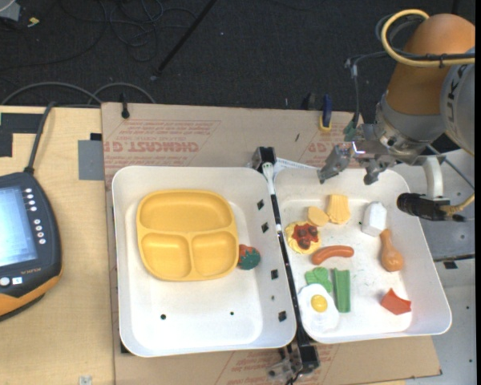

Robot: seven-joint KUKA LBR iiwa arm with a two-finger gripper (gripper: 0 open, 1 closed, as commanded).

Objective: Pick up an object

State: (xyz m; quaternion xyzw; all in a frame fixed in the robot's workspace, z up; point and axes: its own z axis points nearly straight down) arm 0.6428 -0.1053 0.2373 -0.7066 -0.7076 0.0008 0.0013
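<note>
Above the far edge of the right bin [433, 315] my fingers [354, 167] hang spread wide, with nothing between them, one tip toward the bin divider and the other toward the bin's right side. Below them in that bin lie the toy foods I could take: a yellow cheese wedge [337, 208] nearest me, a white block [373, 217] beside it, a drumstick [390, 252], a sausage [333, 254], a small pizza piece [303, 237], green vegetables [332, 285], a fried egg [317, 305] and a red piece [395, 301]. Across the divider, the left bin [144, 319] holds a yellow divided plate [187, 234] with a strawberry [248, 257] touching its right edge. A tablet-like pendant [12, 243] rests on the worktop [64, 327] to the far left.
</note>
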